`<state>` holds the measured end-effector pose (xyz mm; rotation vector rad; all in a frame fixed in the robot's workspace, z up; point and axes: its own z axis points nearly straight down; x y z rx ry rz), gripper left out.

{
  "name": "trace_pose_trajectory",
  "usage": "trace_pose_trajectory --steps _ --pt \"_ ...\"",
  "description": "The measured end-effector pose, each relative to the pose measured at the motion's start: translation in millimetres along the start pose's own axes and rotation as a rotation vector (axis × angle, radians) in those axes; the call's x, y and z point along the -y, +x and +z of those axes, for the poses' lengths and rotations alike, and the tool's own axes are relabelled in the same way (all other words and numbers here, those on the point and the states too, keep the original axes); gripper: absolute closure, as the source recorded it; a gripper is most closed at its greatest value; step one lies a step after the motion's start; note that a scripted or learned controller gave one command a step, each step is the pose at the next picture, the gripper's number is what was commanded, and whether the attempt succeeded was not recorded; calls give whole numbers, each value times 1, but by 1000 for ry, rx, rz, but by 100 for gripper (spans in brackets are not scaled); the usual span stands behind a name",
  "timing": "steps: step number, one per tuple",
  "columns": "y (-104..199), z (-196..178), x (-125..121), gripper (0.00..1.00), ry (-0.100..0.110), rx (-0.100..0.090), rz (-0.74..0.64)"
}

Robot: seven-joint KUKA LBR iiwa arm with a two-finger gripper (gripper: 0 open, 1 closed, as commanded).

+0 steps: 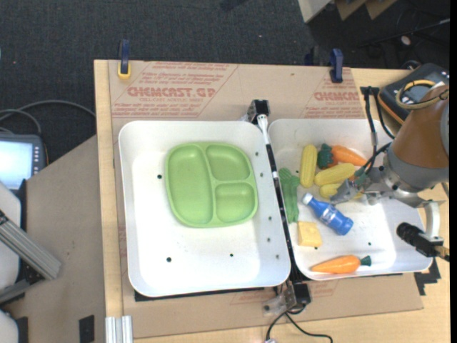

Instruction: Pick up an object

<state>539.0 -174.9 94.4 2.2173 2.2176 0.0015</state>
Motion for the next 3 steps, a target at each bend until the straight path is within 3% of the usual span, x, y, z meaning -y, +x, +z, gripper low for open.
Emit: trace_pose_trajectory --steps 1,2,3 --pt "46 10 35 0 10 -7 -2" --pt "86 9 -33 0 0 -4 -6" --pt "19 10 -96 0 3 0 1"
